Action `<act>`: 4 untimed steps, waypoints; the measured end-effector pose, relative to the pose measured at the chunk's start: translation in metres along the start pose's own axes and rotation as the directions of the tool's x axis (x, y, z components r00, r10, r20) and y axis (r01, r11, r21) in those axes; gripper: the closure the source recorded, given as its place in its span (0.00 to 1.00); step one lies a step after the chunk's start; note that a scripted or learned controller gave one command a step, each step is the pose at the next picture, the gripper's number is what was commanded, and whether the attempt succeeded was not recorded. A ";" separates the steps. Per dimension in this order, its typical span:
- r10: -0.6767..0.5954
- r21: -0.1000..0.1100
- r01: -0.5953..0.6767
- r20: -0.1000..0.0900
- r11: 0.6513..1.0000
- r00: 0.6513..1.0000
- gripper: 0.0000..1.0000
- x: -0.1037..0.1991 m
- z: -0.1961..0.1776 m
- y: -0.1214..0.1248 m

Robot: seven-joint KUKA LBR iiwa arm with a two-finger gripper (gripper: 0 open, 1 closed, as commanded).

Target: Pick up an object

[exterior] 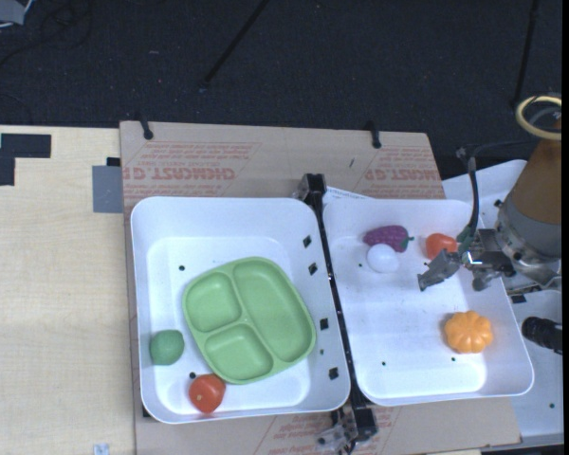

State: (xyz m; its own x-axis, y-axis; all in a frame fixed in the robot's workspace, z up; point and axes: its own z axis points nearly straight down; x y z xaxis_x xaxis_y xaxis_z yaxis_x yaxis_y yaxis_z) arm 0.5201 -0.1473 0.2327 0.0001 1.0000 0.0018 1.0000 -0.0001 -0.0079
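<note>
Camera view, from above at a slant: two shallow white bins are seen side by side on a table [47, 282]. The jaws [434, 275] are reached in from the right over the right bin [408, 368]; nothing is seen between them, and whether they are apart or together cannot be told.

Just above the jaws an orange-red object [440, 245] is seen. Up and to the left of the jaws lie a white ball [382, 259] and a purple object [388, 236], touching each other. Below and slightly right of the jaws, apart from them, sits an orange pumpkin [468, 332].

Well to the left of the jaws, the left bin [171, 221] is seen to hold a green divided tray [248, 319], a green ball [167, 347] and a red tomato [207, 392].

No object is judged lifted yet; closing and raising are left.

Mirrored lettering is printed on the cardboard [266, 164] under the bins, and it is not clearly readable.
</note>
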 end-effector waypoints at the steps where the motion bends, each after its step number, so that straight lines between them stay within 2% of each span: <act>1: 0.000 0.001 0.000 -0.001 1.000 1.000 0.00 0.002 0.065 -0.002; 2: 0.000 0.000 0.000 -0.001 1.000 1.000 0.00 0.010 0.123 -0.010; 3: 0.007 -0.001 -0.007 -0.001 1.000 1.000 1.00 0.008 0.110 -0.009; 4: -0.001 -0.008 0.001 0.001 1.000 1.000 1.00 0.012 0.067 -0.010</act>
State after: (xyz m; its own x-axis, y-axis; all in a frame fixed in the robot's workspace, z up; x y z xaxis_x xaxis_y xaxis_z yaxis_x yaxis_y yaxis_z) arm 0.5091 -0.1356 0.1656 -0.0013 1.0000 0.0005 1.0000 0.0013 0.0003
